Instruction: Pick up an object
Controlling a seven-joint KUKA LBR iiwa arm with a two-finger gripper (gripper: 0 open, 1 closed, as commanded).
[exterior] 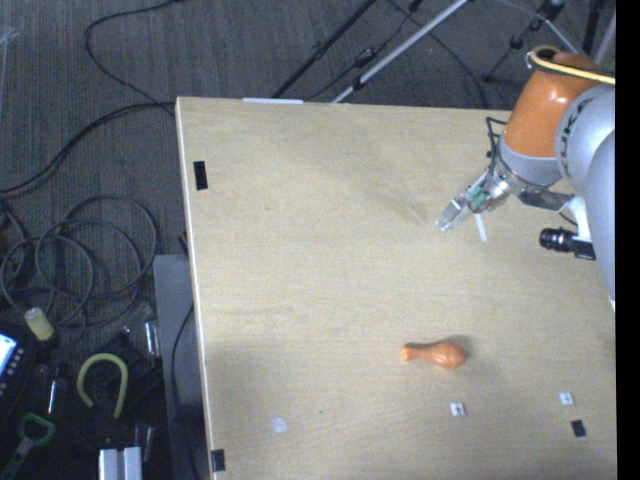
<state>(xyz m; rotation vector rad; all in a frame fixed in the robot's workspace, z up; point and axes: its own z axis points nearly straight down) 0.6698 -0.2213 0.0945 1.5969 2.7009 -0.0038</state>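
Observation:
A small orange, gourd-shaped object [436,354] lies on its side on the tan bench top [300,268], toward the lower right. My gripper [464,225] hangs from the arm's orange band [548,108] at the right, well above and slightly right of the orange object in the picture. Its two pale fingers [447,220] are spread apart, open, with nothing between them. A wide stretch of bare board separates the gripper from the object.
Small black and white markers sit near the bench's lower right corner [566,399] and a black tag at its left edge [200,175]. Cables and tools lie on the floor [90,268] left of the bench. Stand legs [420,28] cross behind it.

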